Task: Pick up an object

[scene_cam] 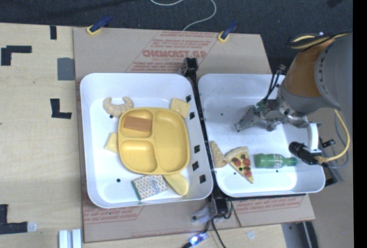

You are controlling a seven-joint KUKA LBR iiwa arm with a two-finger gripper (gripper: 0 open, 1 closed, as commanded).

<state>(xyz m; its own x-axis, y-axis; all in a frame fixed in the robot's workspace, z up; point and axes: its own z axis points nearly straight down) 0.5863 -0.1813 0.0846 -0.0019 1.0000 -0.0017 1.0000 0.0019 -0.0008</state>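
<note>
My gripper (245, 120) hangs low over the bare middle of the right bin (229, 87), pointing left, with the grey arm and its orange band (301, 73) reaching in from the right. Below it, near the bin's front wall, lie a toy pizza slice (241, 162), a green bottle (274, 161) on its side and a tan bread piece (217, 154). None of them touches the gripper.
The left bin (92, 92) holds a yellow divided plate (153, 140) with a brown slab (137, 123) on it, a tan croissant shape (116, 105), a cheese wedge (179, 106), a patterned packet (150, 186) and a yellow piece (179, 183). A black divider (198, 120) separates the bins.
</note>
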